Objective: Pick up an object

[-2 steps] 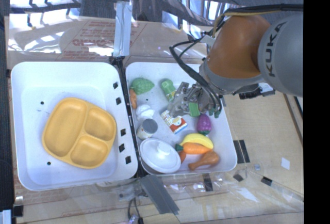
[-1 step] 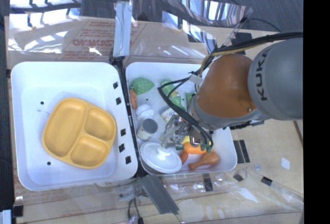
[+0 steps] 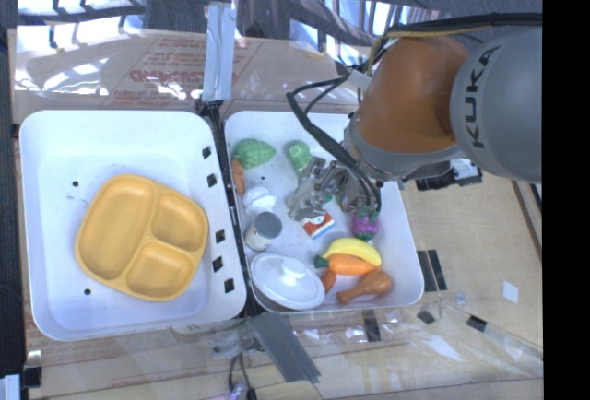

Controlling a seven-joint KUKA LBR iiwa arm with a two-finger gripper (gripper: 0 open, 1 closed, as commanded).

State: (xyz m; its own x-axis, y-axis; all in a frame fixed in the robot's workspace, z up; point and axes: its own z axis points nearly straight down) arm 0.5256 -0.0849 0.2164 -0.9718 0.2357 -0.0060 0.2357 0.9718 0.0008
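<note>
Metal gripper (image 3: 309,195) hangs low in the right-hand bin (image 3: 398,232), reaching in from the grey and orange arm (image 3: 433,103) above it. We cannot tell from this slanted view how its tips are set, and we see nothing held by it.

We take the gripper as our landmark. Just below it and a little to the right lies a small red and white carton (image 3: 319,225), so close that it seems to touch the gripper or sit directly beneath it. We judge this the nearest thing to pick, lying toward the near edge of the bin from the gripper, its long axis running roughly left to right. To the gripper's right is a purple bunch of grapes (image 3: 365,224). To its left sit a small white piece (image 3: 260,200) and, lower, a grey-capped jar (image 3: 265,228). Above it lie two green vegetables (image 3: 254,152), the second (image 3: 298,154) closer, with an orange carrot (image 3: 238,175) at the bin's left wall.

Farther below are a yellow banana (image 3: 352,250), an orange carrot piece (image 3: 347,265), a brown drumstick (image 3: 365,285) and a white bowl (image 3: 287,281).

Well to the left, in the other bin (image 3: 37,205), rests a yellow divided plate (image 3: 140,235).
</note>
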